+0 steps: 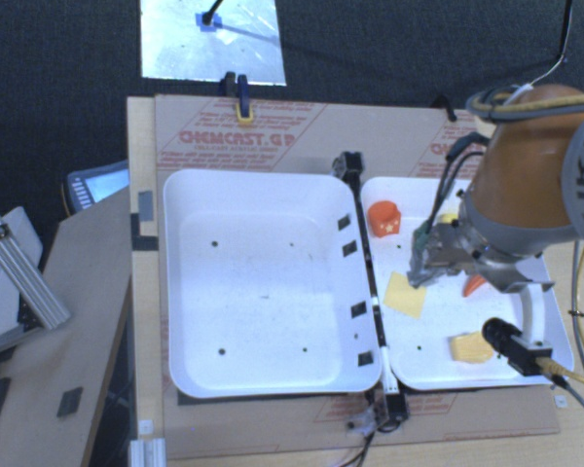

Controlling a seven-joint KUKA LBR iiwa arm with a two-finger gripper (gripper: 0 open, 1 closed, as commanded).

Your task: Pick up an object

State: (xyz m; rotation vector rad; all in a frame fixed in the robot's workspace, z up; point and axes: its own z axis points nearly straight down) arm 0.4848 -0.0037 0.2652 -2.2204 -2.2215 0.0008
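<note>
My gripper [420,269] hangs low in the right bin [401,370], its dark fingers just above and to the right of a pale yellow flat piece [405,297]. The arm's orange and grey wrist covers the bin's right half. An orange block [383,218] lies near the bin's back left corner. A yellow chunk [470,348] rests near the front right. A small red-orange piece [474,285] peeks out under the wrist, and a bit of yellow [450,219] shows behind it.
The left bin [263,280] sits beside the right one, with a black clip strip [362,261] along their shared rim. A black cylinder [511,346] on the arm overhangs the right bin's front right. Cardboard lies beneath both bins.
</note>
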